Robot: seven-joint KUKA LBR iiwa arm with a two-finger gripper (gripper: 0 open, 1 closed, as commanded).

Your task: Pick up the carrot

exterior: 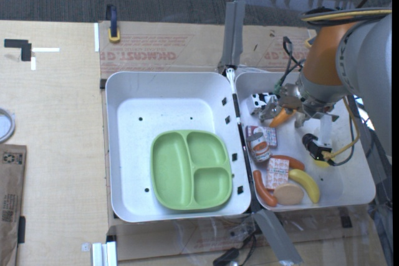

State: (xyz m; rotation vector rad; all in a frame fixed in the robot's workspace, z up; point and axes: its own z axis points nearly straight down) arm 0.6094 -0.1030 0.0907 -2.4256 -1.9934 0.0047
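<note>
Right bin [358,193] at centre-right holds the food clutter; the arm's gripper [274,113] sits low in its upper-left part with the orange carrot [282,116] seemingly pinched between the fingers. Lift straight up, slow, clear of the packet [259,140] and banana [307,184].

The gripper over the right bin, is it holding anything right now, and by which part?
It looks like the gripper has the carrot between its fingers, held near the carrot's middle, just above the right bin, though the hold is partly hidden.
</note>
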